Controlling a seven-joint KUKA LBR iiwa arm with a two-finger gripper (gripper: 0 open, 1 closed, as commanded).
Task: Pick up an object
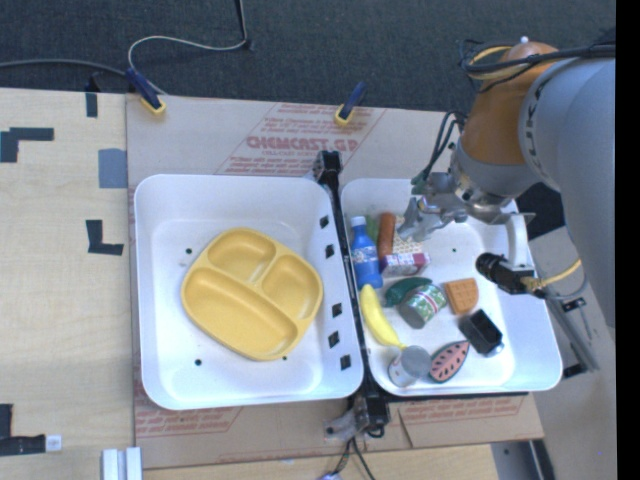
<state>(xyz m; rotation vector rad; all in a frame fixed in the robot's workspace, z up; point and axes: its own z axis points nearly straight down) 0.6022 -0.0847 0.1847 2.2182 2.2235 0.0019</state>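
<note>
The right bin (pixel 540 353) holds several small objects: a blue bottle (pixel 364 255), an orange-brown cylinder (pixel 386 231), a pink-and-white packet (pixel 405 262), a yellow banana (pixel 377 315), a green can (pixel 422 305), a tan cracker-like square (pixel 462 295), a black block (pixel 483 330), a grey cup (pixel 405 366) and a red-and-green oval toy (pixel 449 361). My gripper (pixel 418 220) hangs low over the far part of this bin, just right of the orange-brown cylinder and above the packet. Nothing shows between its fingers.
The left bin (pixel 160 268) holds a yellow divided plate (pixel 252 292). A black divider clip (pixel 327 166) sits between the bins. Two yellow-blue clamps (pixel 146 90) (pixel 350 105) hold the cardboard at the back. A cable runs across the dark floor.
</note>
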